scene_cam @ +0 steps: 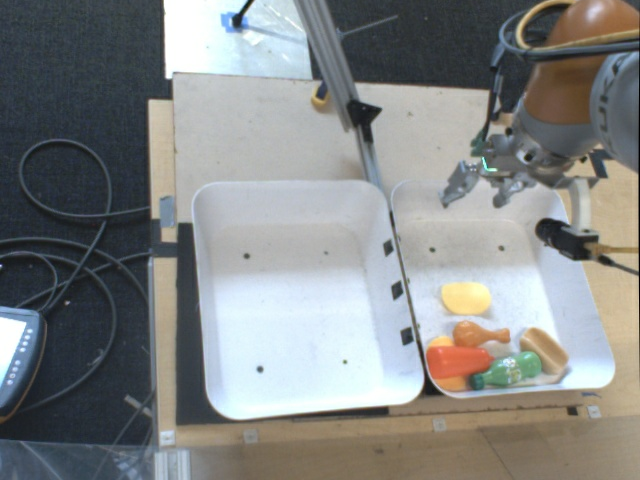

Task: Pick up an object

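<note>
My gripper (478, 190) hangs over the far edge of the right bin (590, 318), its two fingers spread apart with nothing between them. Well in front of it, in the near part of that bin, lie a yellow rounded piece (466, 297), an orange drumstick-shaped toy (480, 335), a green bottle (507, 370), an orange-red carrot-like piece (450, 362) and a tan hot-dog bun toy (544, 349). The objects cluster at the near right corner.
The left bin (215, 298) sits beside the right one, sharing a middle wall with black clips (397, 290). A slanted metal pole (335, 63) crosses the bench behind the bins. Cables and a pendant (15, 353) lie on the floor at left.
</note>
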Robot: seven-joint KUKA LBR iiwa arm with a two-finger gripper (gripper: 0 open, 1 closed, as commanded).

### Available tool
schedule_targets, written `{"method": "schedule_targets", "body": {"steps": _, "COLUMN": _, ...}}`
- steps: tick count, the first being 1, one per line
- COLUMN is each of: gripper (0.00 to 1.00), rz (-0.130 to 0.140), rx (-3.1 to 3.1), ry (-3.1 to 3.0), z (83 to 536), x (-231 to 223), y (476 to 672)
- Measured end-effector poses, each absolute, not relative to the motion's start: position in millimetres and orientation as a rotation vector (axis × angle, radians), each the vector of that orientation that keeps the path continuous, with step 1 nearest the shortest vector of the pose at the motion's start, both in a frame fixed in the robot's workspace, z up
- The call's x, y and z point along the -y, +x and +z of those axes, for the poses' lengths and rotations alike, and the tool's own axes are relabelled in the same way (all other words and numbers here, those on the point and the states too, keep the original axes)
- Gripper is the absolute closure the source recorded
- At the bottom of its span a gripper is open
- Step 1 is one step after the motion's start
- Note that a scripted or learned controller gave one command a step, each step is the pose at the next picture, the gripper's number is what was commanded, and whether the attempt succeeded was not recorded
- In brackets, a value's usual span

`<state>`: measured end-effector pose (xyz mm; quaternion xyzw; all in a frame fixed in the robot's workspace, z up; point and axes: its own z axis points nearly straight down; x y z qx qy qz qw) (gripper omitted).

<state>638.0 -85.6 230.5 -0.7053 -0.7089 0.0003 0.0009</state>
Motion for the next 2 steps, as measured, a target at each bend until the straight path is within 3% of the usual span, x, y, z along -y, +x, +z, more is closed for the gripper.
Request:
{"method": "schedule_targets", "body": {"steps": 1, "gripper": 0.0, "rz": -0.002, "rx": 2.227, "ry": -2.217, "z": 232, "x": 86, "y": 638.6}}
{"method": "schedule_targets", "body": {"steps": 2, "gripper": 0.0, "rz": 0.002, "rx": 2.227, "ry": -2.213, "z": 189, "x": 82, "y": 643.7}}
